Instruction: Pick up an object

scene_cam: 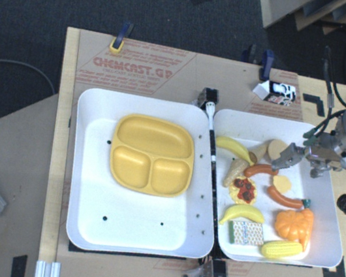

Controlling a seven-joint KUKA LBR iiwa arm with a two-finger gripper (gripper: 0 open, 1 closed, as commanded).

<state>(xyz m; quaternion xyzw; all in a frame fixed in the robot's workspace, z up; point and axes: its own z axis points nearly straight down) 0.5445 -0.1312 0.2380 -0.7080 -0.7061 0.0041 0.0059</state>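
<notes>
My gripper (pixel 302 162) hangs over the upper right part of the right bin (pixel 336 226), and its fingers are spread open with nothing between them. One fingertip (pixel 285 160) is just above a red sausage (pixel 259 170) and next to a tan bread piece (pixel 274 148). Below it lie a pale yellow slice (pixel 281 184), a second sausage (pixel 285 200), an orange pepper (pixel 294 224), a corn cob (pixel 282 249), two bananas (pixel 233 148) (pixel 244 213), a pizza slice (pixel 242 190) and a small patterned box (pixel 247 233).
The left bin (pixel 85 185) holds a yellow divided plate (pixel 153 154). A black clip (pixel 208 98) sits where the bins meet at the back, and a small black-and-white object (pixel 275 91) lies on the bench behind the right bin. The arm enters from the right edge.
</notes>
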